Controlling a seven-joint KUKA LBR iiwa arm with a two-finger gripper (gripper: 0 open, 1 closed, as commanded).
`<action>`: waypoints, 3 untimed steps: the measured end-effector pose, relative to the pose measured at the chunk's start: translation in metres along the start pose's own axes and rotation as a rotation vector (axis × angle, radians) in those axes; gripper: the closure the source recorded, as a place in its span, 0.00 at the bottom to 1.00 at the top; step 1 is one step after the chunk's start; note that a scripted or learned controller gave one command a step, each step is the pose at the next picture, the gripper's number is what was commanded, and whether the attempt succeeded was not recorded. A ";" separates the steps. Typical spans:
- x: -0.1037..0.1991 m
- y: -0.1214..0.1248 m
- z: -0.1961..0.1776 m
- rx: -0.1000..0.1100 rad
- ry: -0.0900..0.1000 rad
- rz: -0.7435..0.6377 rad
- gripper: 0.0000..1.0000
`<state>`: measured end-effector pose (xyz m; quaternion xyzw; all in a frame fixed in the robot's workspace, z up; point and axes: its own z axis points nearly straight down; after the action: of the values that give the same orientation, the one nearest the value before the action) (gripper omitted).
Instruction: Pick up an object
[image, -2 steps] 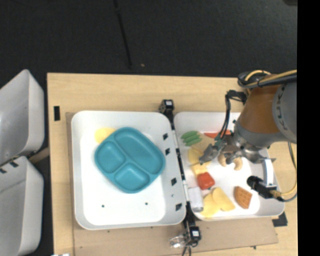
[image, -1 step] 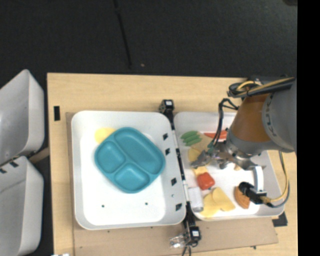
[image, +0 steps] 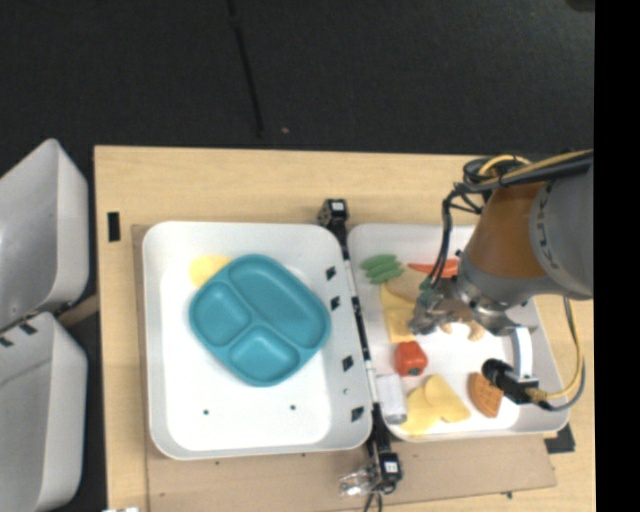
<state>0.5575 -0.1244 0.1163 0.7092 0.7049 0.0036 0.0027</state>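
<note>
Two-finger gripper low in right white bin over yellow plastic pieces (grasp state: cannot tell); nothing visibly lifted yet.

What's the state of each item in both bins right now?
Teal plastic divided plate: flat in left bin, compartments bare.
Small yellow piece: partly under the plate's edge.
Green leafy toy: lying in right bin.
Red round toy: lying free.
Pale yellow wedge: lying free.
Brown cracker-like toy: lying free.
Tool: low in right bin.

A pale wooden counter is sitting on a dark floor, with two white chairs standing at its left side.
</note>
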 end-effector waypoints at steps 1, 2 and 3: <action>0.008 0.005 -0.050 0.004 -0.002 -0.009 1.00; 0.009 0.003 -0.094 0.004 -0.002 -0.009 1.00; 0.008 0.005 -0.127 0.004 -0.002 -0.010 1.00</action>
<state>0.5614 -0.1163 0.2429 0.7056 0.7086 0.0012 0.0020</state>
